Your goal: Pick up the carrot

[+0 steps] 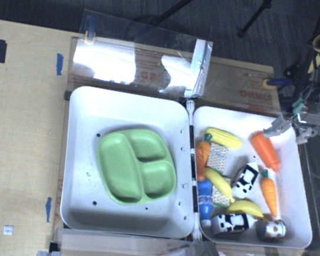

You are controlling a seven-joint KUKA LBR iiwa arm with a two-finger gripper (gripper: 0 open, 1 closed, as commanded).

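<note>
Currently the hand (pixel 296 122) hovers at the right bin's (pixel 306 203) one-o'clock corner, its state untellable. Toward seven o'clock, the carrot (pixel 270 193) lies along the right wall, long axis running eleven-to-five.

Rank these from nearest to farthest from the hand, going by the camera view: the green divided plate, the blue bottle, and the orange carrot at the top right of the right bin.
Measured from the hand at the right bin's upper right:
1. Orange carrot, just below-left of the hand, in the right bin's top right.
2. Blue bottle, along the right bin's left wall, lower down.
3. Green divided plate, in the middle of the left bin.
</note>
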